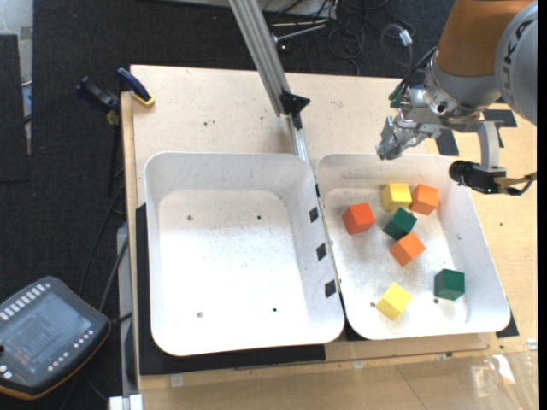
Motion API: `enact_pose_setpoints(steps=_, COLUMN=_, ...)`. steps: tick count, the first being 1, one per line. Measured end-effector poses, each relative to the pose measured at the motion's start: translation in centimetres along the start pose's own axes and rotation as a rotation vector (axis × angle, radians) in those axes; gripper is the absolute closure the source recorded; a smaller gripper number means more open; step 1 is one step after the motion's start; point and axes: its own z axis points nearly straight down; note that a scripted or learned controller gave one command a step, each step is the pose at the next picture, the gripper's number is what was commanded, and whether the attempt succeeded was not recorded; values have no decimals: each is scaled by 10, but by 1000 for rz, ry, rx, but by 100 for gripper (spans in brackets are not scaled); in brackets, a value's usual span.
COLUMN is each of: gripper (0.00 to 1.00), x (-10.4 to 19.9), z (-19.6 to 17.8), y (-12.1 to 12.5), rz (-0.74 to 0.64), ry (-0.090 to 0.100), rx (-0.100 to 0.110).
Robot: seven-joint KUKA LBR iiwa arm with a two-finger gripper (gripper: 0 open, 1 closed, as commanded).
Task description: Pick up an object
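Seven small blocks lie in the right-hand bin (479, 254), all loose on its white floor. Near the bin's far side a yellow block (396, 196) and an orange block (424, 199) sit just beside each other, with a dark green block (399, 224) touching or nearly touching the yellow one from the near side. A red-orange block (359, 218) sits a little apart to their left. Just below the dark green one is another orange block (408, 248). Closer to the near rim, a second yellow block (393, 301) and a second green block (449, 284) lie well apart from the cluster and from each other.

The pincer (391, 148) hangs at the far rim of this bin, above and behind the yellow and orange pair, on the grey arm with its orange band (479, 24) reaching in from the right. Nothing sits between its fingers; whether they are spread or closed I cannot tell from here, as the tips blur together against the bench (214, 109).

The left-hand bin (171, 186) sits alongside, the two bins meeting along their inner edges. A slanted metal pole (261, 41) crosses the bench down to where the bins meet, a blue and yellow clamp (128, 88) grips the bench's far left corner, and a handheld control pad (47, 336) rests on the floor at the near left.
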Motion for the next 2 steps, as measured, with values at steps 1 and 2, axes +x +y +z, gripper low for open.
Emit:
enact_pose_setpoints(steps=1, gripper=100, x=52, z=-4, y=2, rz=-1, ry=0, rx=-2)
enact_pose_setpoints(steps=2, gripper=100, x=107, z=-6, y=3, rz=-1, ry=1, rx=-2)
